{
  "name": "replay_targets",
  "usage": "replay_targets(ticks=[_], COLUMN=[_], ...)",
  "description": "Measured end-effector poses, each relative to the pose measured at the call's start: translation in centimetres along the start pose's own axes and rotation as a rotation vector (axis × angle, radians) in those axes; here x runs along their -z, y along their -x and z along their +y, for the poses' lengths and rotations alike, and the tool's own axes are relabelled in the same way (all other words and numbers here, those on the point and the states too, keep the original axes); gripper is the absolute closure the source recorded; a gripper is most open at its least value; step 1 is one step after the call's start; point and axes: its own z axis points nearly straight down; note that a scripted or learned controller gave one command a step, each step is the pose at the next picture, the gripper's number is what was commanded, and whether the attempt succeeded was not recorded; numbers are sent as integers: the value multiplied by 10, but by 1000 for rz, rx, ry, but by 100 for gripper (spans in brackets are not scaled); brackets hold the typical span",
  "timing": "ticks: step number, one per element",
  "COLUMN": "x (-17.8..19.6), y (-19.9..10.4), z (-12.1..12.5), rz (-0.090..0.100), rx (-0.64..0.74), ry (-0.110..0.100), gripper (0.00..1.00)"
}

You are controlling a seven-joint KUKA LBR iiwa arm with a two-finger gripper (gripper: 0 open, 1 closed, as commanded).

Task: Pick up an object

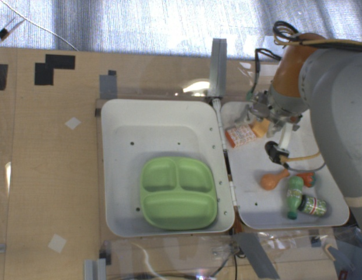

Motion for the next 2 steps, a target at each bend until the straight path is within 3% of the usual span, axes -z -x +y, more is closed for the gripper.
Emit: replay_targets(ticks=[1,2], x=[1,0], y=[7,13], z=[-17,-5], rz=[3,4], rx=[-123,-160], ry=[4,-3], gripper=[0,0])
